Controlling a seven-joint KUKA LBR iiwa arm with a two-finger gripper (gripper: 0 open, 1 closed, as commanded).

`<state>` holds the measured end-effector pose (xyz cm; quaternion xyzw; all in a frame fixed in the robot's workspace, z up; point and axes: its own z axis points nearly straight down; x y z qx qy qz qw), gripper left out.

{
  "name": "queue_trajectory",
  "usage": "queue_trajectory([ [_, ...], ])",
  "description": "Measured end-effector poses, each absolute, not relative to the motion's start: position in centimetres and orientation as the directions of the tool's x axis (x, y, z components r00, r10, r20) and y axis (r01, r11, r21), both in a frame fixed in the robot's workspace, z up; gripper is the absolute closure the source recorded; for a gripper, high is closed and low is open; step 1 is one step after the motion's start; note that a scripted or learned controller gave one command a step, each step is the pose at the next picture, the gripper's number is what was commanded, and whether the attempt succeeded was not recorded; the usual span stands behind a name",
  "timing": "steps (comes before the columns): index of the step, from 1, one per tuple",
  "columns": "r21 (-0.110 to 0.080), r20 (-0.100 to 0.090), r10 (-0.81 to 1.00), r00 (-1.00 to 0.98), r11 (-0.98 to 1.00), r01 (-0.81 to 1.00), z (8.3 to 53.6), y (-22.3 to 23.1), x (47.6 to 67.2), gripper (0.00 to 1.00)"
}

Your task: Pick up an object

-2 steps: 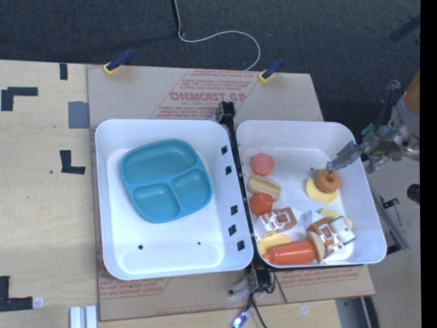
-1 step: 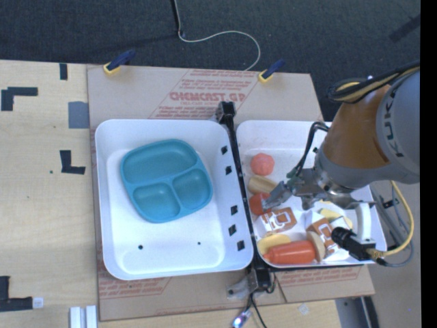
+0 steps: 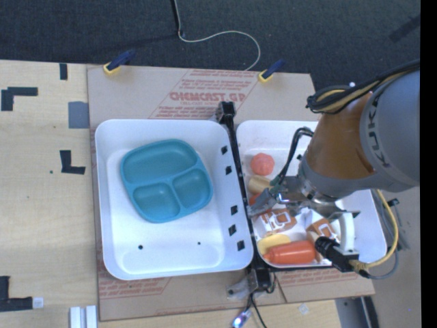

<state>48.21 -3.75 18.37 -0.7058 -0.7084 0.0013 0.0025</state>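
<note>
The gripper [image 3: 273,200] is hanging low over the right bin [image 3: 379,232]; can't tell its finger state. The red sausage [image 3: 292,253] is lying left-right along the bin's near edge.

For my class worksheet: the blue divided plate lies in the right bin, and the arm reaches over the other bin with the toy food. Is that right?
Not quite. The camera view shows the blue divided plate in the left bin; the arm reaches over the right bin, which has the toy food.

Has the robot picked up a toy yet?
Not yet, by the look of it. Done: the arm has reached into the right bin. In hand: its pincer sits low among the toys. Left: lifting one, maybe the red sausage or the pink ball.
</note>
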Motion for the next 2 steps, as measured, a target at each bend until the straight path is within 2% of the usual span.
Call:
queue_trajectory([
  [1, 0.017, 0.002, 1.000, -0.007, 0.007, 1.000, 46.27, 1.34, 48.47, 0.00],
  [2, -0.001, -0.002, 1.000, -0.002, 0.002, 1.000, 46.32, 1.18, 48.40, 1.00],
])
